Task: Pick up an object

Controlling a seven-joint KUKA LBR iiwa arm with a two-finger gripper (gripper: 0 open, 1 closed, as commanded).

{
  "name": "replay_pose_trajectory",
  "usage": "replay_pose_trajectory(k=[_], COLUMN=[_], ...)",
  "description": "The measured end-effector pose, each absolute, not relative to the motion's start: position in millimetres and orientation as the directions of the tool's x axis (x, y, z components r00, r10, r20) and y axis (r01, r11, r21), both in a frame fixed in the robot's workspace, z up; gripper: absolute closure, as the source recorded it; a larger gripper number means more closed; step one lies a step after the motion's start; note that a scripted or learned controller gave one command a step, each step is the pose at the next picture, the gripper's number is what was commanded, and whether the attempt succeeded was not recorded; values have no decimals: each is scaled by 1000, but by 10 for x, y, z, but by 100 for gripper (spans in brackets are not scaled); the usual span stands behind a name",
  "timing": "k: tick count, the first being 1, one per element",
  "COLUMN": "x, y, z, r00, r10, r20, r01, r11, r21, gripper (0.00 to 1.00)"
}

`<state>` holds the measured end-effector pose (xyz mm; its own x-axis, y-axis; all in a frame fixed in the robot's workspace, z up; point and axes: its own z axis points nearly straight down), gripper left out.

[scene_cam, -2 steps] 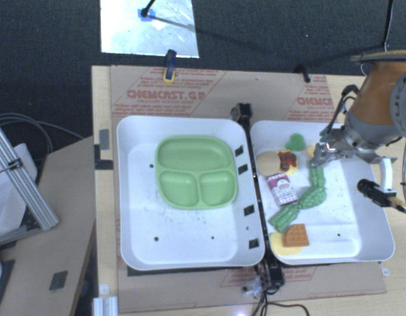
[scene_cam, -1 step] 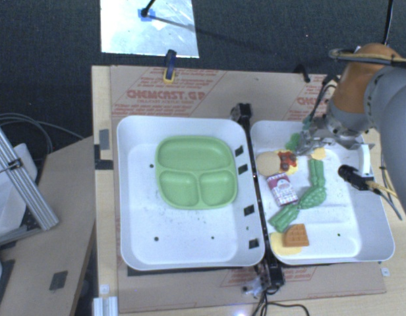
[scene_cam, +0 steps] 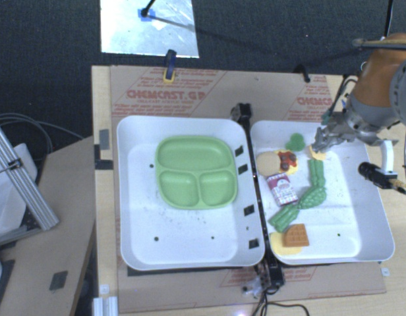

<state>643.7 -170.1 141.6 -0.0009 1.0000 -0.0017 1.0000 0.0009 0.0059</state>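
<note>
Two-finger gripper (scene_cam: 323, 141) low near right white bin's (scene_cam: 377, 232) far edge, finger state unclear; small yellow flat piece (scene_cam: 318, 154) lies directly beneath, long green plastic pod (scene_cam: 316, 174) just nearer.

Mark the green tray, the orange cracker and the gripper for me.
green tray (scene_cam: 196, 171): camera view, middle of the tray where its dividers meet.
orange cracker (scene_cam: 296, 235): camera view, centre of its top face.
gripper (scene_cam: 323, 143): camera view, between its fingertips.
</note>
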Motion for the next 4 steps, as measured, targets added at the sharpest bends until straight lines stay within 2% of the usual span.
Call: replay_pose_trajectory(k=[1, 2, 3, 4], x=[6405, 6576, 6181, 6337], y=[-2018, -1555, -2115, -1487], z=[2072, 781, 1971, 966], r00=[1, -7, 3, -2], r10=[1000, 1000, 1000, 1000], r20=[-5, 1, -7, -2], r01=[1000, 1000, 1000, 1000], r11=[-1, 7, -3, 2], r21=[10, 0, 12, 8], gripper=[100, 100, 100, 100])
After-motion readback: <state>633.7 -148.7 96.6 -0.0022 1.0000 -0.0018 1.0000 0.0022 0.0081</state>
